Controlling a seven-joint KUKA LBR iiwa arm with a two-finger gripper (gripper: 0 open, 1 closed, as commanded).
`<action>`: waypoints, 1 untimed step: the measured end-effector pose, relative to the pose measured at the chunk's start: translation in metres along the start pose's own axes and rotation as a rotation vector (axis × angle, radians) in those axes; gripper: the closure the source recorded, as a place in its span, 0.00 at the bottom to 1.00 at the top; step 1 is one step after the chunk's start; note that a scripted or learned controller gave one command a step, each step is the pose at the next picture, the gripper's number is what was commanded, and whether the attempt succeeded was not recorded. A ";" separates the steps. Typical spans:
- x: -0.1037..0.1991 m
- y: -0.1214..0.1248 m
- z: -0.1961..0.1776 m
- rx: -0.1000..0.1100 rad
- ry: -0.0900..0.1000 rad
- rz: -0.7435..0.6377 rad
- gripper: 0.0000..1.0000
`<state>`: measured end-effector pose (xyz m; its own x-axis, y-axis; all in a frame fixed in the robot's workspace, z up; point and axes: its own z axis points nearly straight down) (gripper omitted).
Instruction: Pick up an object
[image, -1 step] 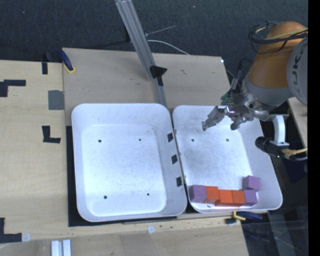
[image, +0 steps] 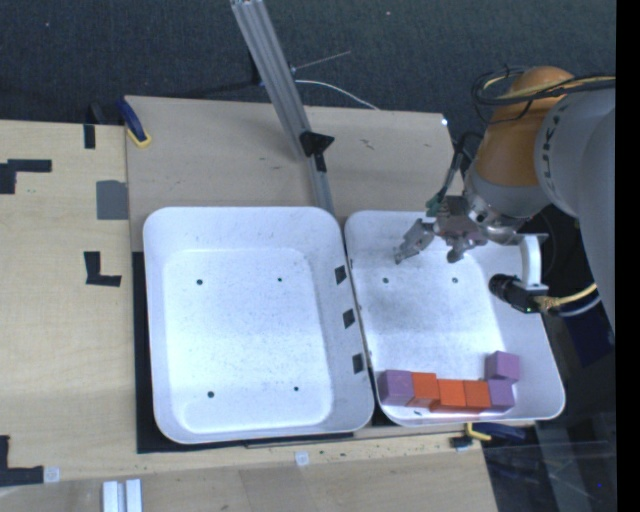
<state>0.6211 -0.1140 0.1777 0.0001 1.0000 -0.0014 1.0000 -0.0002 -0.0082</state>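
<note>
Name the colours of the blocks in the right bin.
Purple and orange blocks, in the camera view.

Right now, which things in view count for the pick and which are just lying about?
For the job:
- claw, fingers spread, holding nothing
- right bin
- purple blocks and orange blocks along its near wall

Lying about:
- left bin
- blue clamp at the board's far left corner
- metal post
- black tape marks on the bench

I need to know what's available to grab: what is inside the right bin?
The right bin holds purple and orange blocks packed along its near edge. The gripper, fingers open, hangs over its far end; the floor beneath is hidden.
</note>
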 end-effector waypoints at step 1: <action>-0.064 0.027 -0.032 -0.012 -0.003 0.003 0.00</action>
